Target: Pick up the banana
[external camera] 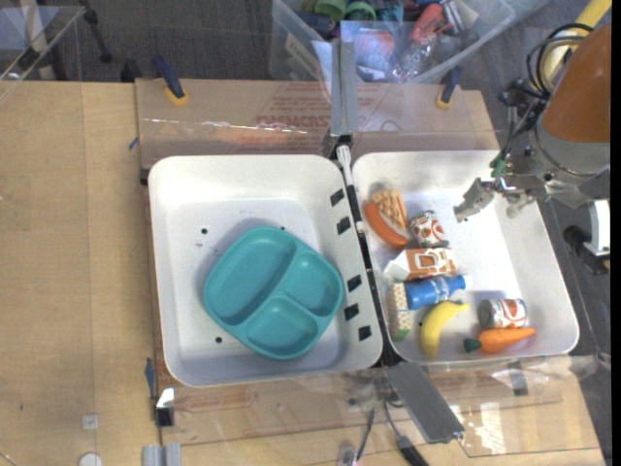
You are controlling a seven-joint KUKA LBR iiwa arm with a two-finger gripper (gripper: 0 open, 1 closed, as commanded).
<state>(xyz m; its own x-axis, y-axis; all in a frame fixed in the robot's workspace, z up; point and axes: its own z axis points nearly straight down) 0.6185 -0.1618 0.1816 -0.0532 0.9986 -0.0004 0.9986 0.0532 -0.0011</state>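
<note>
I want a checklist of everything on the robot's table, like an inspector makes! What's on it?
Surface: a wooden bench bears two white bins, the left bin and the right bin, side by side.
Job's things: the banana lies near the right bin's front, between a blue bottle and a toy carrot.
Clutter: a teal divided plate in the left bin; a small can, a hot dog and small cartons in the right bin.
Grippers: the gripper hovers over the right bin's back, apart from the banana.
Cables: black cables loop by the arm.
Surroundings: a clear tub of toys behind the bins.
</note>
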